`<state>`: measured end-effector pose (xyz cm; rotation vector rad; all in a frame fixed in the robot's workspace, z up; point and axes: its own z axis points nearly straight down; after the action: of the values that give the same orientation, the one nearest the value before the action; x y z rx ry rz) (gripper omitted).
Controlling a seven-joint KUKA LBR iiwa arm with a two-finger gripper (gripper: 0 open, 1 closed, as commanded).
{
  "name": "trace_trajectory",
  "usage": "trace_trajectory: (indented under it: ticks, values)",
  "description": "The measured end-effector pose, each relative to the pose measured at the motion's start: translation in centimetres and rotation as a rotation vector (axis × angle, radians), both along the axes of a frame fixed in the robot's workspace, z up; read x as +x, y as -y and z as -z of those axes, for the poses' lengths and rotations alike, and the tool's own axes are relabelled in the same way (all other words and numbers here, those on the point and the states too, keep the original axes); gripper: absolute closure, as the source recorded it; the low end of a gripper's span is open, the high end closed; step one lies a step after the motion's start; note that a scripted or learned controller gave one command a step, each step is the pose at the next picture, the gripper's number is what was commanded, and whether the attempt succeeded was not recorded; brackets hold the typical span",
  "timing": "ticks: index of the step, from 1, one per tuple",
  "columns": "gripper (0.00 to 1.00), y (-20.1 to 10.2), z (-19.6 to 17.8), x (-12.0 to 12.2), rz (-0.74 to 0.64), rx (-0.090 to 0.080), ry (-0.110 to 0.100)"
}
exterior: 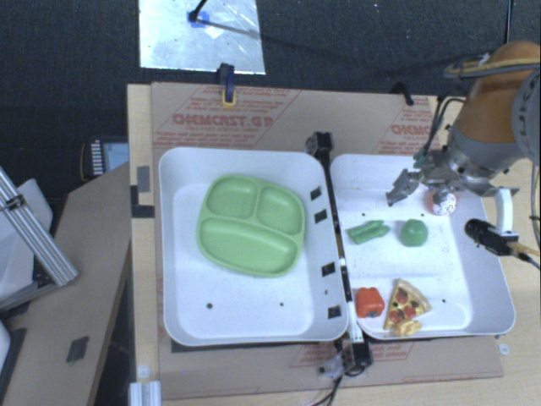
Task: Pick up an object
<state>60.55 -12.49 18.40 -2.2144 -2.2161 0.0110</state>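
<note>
The gripper (404, 189) is seen over the right bin (486, 307); whether it is wide or narrow cannot be told. 4 objects are spread below it. The green ball (413, 233), standing apart, is best approached vertically, centred.
</note>
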Motion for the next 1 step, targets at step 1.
trace_trajectory:
  ticks: [1]
  values:
    - [0.0,0.0,-0.7,0.3,-0.002,-0.002,0.013]
